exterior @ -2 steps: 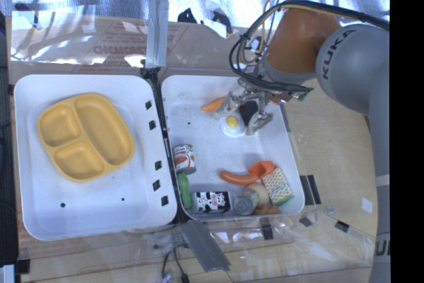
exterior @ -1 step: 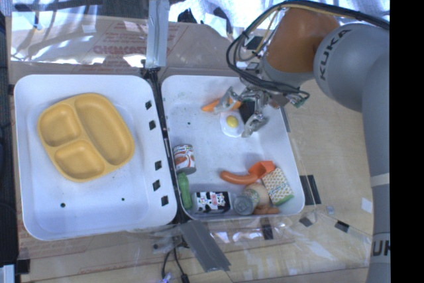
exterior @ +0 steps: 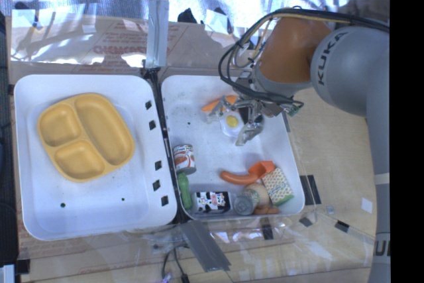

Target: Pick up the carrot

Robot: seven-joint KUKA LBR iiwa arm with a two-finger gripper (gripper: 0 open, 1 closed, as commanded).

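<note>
Two white bins sit side by side on the bench, and the gripper (exterior: 246,124) hangs low over the far part of the right bin (exterior: 199,86). Just to its left lies the carrot (exterior: 215,105), orange, by a fried egg toy (exterior: 232,122). Whether the claw is released or clenched, I cannot tell. Over in the left bin (exterior: 26,162) rests a yellow divided plate (exterior: 85,136).
</note>
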